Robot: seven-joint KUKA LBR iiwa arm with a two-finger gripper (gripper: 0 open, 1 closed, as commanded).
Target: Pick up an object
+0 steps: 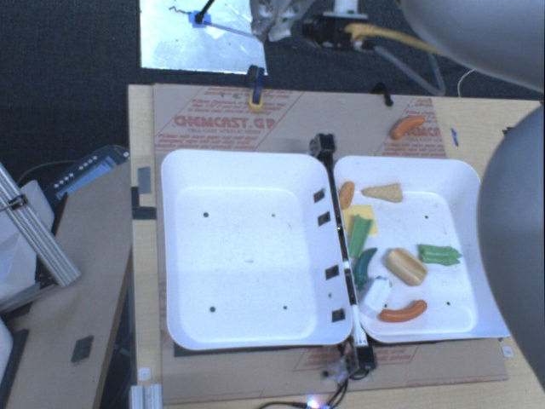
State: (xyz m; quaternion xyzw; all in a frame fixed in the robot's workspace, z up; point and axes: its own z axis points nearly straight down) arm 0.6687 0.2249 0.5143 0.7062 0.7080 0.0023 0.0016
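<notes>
Crowding the right bin (460, 177): bread roll (406, 266), sausage (402, 312), green pepper (439, 254), tortilla chip (382, 192); claw state impossible to tell.

Right bin (460, 177) holds the lot: bread roll (406, 267) at centre, green pepper (439, 255) just beside it, sausage (402, 313) lying flat nearer the bin's front rim.
</notes>
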